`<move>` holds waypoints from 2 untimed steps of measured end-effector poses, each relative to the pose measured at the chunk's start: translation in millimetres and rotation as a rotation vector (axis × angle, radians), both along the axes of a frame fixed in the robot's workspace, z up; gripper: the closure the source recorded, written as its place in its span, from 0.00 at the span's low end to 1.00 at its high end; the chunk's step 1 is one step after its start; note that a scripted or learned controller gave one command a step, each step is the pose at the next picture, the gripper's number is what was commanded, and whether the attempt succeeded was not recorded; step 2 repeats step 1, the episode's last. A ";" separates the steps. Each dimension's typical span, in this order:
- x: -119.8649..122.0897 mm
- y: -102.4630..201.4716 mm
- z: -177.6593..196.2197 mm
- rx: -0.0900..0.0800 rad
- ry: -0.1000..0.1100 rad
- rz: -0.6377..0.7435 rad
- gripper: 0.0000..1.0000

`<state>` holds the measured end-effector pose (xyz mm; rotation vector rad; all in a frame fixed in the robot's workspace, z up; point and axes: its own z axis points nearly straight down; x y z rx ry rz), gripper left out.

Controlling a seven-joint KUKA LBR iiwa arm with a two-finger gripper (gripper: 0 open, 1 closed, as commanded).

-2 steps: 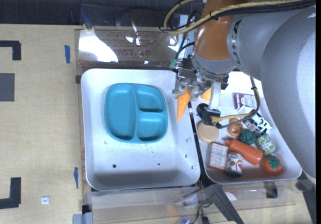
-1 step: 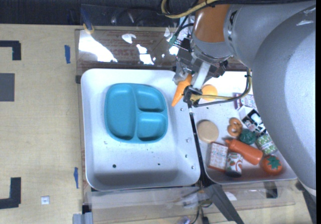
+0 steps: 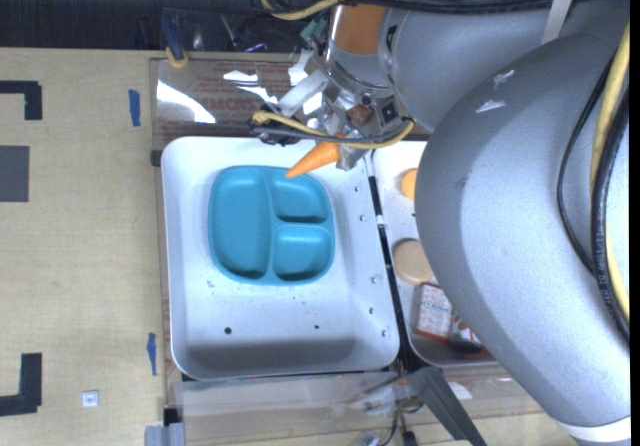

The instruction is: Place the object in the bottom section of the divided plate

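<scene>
Arm (image 3: 520, 164): looms over your right bin (image 3: 425, 234).
Left bin (image 3: 200, 334): carries the blue divided plate (image 3: 268, 224).
Gripper (image 3: 335, 139): pinches the orange carrot (image 3: 312, 160) above the plate's far rim.
Risk: let go here and you likely miss the bottom section; the carrot could land outside the plate.

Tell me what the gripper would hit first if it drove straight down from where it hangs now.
Probably the blue divided plate, at its upper right section. The gripper hangs above that corner with an orange carrot at its tip, so the carrot would likely touch first. Depth is hard to judge; it could land on the white bin floor beside the plate.
</scene>
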<state>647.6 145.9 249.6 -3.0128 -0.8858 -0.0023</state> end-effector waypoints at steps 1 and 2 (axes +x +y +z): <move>0.4 -2.1 0.0 -0.001 0.000 -0.004 0.00; 0.4 -2.1 0.0 -0.001 0.000 -0.004 0.00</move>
